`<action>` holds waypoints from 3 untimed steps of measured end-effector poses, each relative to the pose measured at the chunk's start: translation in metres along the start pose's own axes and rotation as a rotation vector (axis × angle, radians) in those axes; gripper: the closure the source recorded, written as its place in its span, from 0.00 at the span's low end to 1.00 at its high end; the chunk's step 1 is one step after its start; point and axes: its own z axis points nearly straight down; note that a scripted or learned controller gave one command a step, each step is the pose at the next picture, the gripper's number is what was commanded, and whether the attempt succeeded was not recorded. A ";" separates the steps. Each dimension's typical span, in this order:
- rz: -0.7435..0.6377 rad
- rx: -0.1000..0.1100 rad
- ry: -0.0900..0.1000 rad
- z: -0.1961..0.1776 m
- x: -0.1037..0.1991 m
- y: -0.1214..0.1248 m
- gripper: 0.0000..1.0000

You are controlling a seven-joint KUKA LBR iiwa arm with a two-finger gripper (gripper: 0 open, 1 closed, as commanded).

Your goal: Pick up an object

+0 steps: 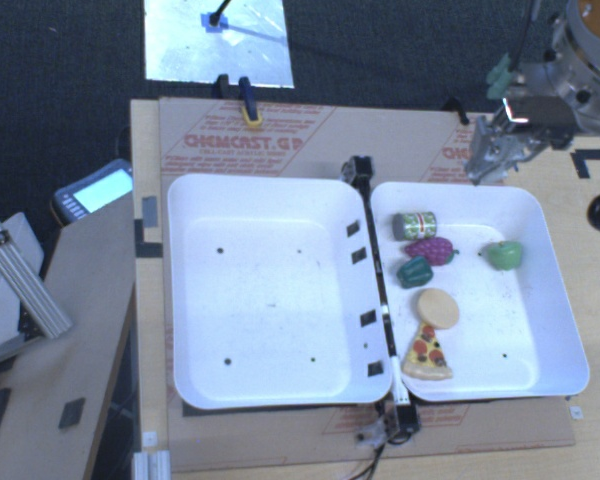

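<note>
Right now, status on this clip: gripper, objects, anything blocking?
Gripper above right bin's far rim, holding nothing. Can, grapes, green apple, pizza slice untouched. Nothing blocking.

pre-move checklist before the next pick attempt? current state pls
1. Targets in the right bin: ok; can, grapes, green pepper, green apple, round cookie and pizza slice.
2. Tool clear of the objects: ok, it sits over the bin's back rim.
3. Tool carrying nothing: cannot tell.
4. Isolated target: ok, apple stands apart.
5. Clutter: not ok; can, grapes and pepper crowd together near the divider.
</note>
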 end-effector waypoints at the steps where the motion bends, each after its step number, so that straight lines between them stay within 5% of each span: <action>1: 0.004 0.001 0.000 0.001 0.073 0.031 1.00; 2: 0.007 0.001 0.000 0.000 0.113 0.000 1.00; 3: 0.005 0.001 0.000 0.001 0.183 0.005 1.00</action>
